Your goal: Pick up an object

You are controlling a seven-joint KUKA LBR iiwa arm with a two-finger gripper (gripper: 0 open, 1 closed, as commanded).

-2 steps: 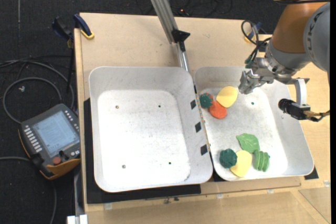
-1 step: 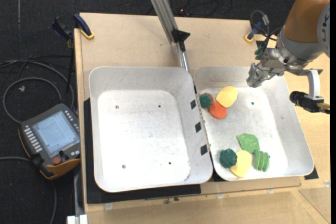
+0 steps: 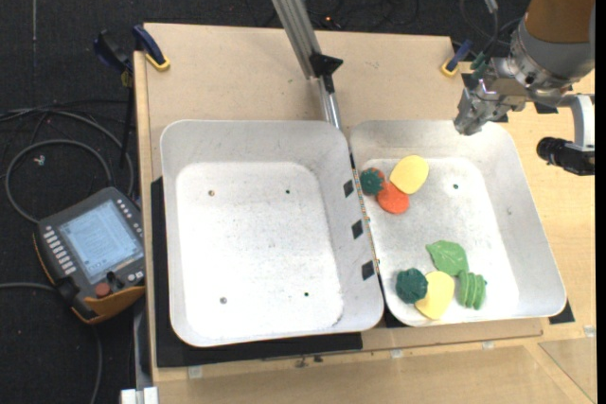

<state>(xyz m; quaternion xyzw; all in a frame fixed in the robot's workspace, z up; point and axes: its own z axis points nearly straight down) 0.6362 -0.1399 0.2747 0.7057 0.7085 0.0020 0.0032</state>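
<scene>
Several small toys lie in the right bin (image 3: 526, 203). Near its left wall sit a yellow piece (image 3: 409, 173), an orange piece (image 3: 394, 200) and a small dark green piece (image 3: 371, 181). Toward the front lie a light green leaf-like piece (image 3: 446, 255), a dark green piece (image 3: 411, 285), a second yellow piece (image 3: 436, 293) and a ribbed green piece (image 3: 472, 289). My gripper (image 3: 471, 120) hangs over the right bin's far rim, well above and behind the toys, with nothing seen between its fingers.
The left bin (image 3: 256, 232) lies beside the right one. A slanted metal rod (image 3: 294, 9) crosses the bench's back to the seam between the bins. Clamps sit at the bench's far corners (image 3: 151, 50). A teach pendant (image 3: 90, 246) lies on the floor at left.
</scene>
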